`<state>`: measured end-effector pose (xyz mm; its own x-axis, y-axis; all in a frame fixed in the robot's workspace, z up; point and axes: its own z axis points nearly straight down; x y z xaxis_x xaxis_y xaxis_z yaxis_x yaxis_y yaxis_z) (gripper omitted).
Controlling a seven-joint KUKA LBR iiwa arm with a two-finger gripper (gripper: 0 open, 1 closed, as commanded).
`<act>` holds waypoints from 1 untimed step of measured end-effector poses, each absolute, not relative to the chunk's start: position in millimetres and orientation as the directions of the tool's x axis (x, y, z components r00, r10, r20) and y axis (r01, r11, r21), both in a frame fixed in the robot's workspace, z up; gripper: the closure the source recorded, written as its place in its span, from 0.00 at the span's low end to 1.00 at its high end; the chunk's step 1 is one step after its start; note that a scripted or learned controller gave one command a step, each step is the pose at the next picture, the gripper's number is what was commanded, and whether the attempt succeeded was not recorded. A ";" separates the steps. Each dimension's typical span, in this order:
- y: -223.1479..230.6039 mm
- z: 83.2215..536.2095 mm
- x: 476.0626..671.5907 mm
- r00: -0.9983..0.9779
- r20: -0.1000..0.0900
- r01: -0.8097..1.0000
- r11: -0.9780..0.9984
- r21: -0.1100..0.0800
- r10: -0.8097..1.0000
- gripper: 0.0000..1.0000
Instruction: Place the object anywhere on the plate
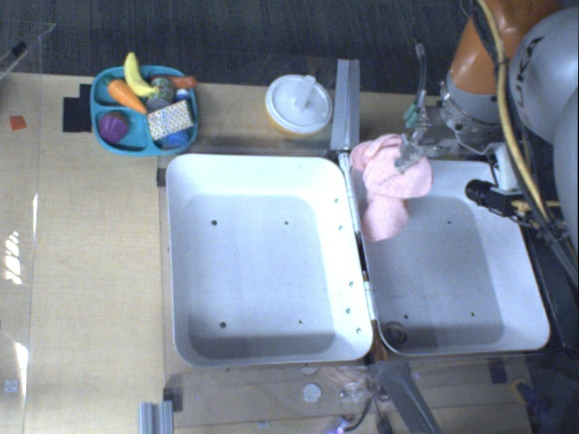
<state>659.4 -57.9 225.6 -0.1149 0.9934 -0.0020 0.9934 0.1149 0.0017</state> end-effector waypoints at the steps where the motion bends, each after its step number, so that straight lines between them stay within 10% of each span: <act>1: -55.9 224.8 660.5 -0.122 -0.002 0.993 0.122 0.002 0.993 1.00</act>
